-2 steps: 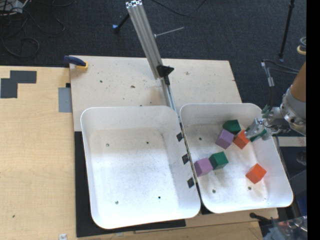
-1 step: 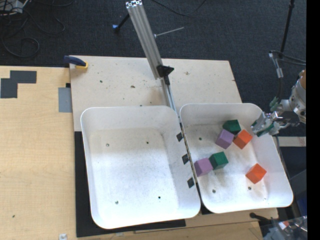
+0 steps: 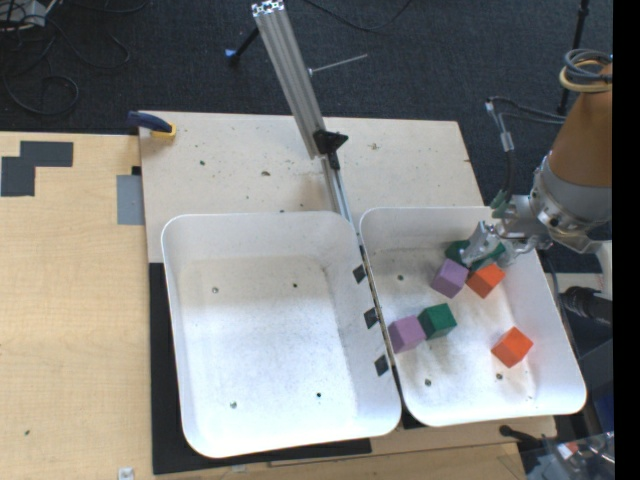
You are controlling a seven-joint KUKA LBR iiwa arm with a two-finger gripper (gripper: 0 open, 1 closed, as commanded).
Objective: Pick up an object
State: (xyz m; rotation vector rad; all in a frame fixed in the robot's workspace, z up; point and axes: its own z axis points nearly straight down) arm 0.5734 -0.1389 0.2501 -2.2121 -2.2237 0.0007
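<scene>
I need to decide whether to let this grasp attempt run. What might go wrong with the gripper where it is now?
1. The gripper sits over a tight cluster: a green block, a purple block and an orange block. It may nudge the neighbours or catch two at once.
2. The cluster lies near the right bin's far rim, so a pushed block could wedge against the wall.

Both white bins (image 3: pixel 262 230) look like smooth plastic with a slight sheen, speckled with dark flecks. The bench (image 3: pixel 240 163) under them is pale, matt board, scuffed and spotted. At upper centre a ribbed metal rail (image 3: pixel 290 73) gleams dully. My blocks (image 3: pixel 512 346) look matt, and the floor (image 3: pixel 420 28) resembles dark carpet.
</scene>
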